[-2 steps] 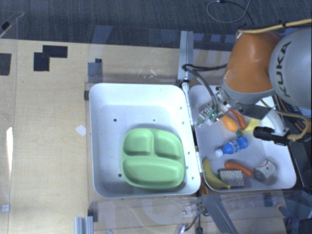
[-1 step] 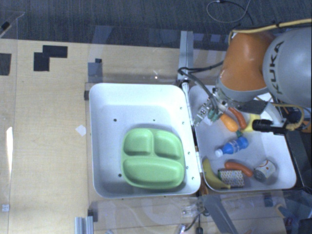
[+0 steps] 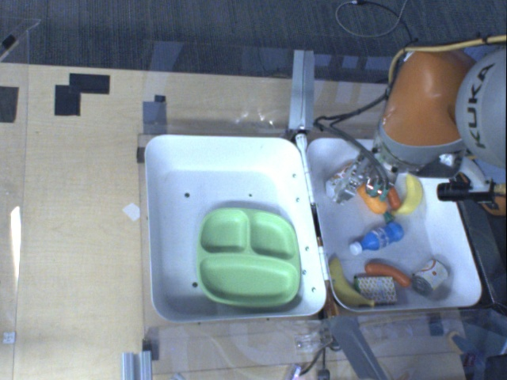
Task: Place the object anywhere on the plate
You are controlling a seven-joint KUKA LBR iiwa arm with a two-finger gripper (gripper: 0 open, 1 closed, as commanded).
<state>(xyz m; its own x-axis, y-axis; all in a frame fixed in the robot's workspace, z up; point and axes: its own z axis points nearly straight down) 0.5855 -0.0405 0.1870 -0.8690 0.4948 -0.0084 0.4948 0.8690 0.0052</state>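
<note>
A green plate (image 3: 249, 255) with three compartments lies in the left bin (image 3: 170, 172), toward its front. My gripper (image 3: 347, 186) hangs low over the back left part of the right bin (image 3: 467, 252). An orange object (image 3: 374, 199) sits right beside it, to its right, and a yellow banana (image 3: 410, 195) lies just past that. Whether the gripper touches either one I cannot tell. Nothing rests on the plate.
The right bin also holds a blue bottle (image 3: 379, 237), an orange-red carrot-like piece (image 3: 388, 272), a second banana (image 3: 344, 283) along the front left wall, a grey block (image 3: 375, 289) and a small grey-white can (image 3: 431, 275). A metal divider (image 3: 300, 93) separates the bins.
</note>
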